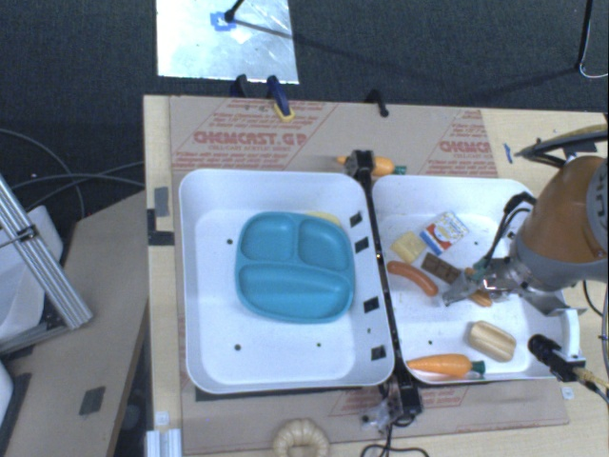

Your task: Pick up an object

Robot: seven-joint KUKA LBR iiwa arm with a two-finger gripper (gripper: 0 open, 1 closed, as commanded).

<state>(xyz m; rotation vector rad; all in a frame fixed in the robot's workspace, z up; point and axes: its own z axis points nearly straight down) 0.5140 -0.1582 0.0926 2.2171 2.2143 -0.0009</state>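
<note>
Dark carpet surrounds the bench (314, 127), whose cardboard-covered top carries two shallow white bins side by side. Lying in the left bin (214, 208) is a blue divided plate (293, 265). Scattered across the right bin (419, 193) are small toy foods: a sausage (412, 277), a pale wedge like cheese (407, 247), a brown bar (439, 268), a small red and white carton (444, 229), a bread roll (490, 340) and a carrot (441, 365) by the near wall. Reaching in from the right, the arm (571, 227) brings its tool (466, 288) low into the middle of this bin, right beside the brown bar and the sausage's end, with a bit of orange showing close under it. Whether the tool is spread or closed, I cannot tell, and nothing is clearly gripped. By my reading, the pick is at the reaching-down stage: no object looks lifted, so grasping and raising remain.
</note>
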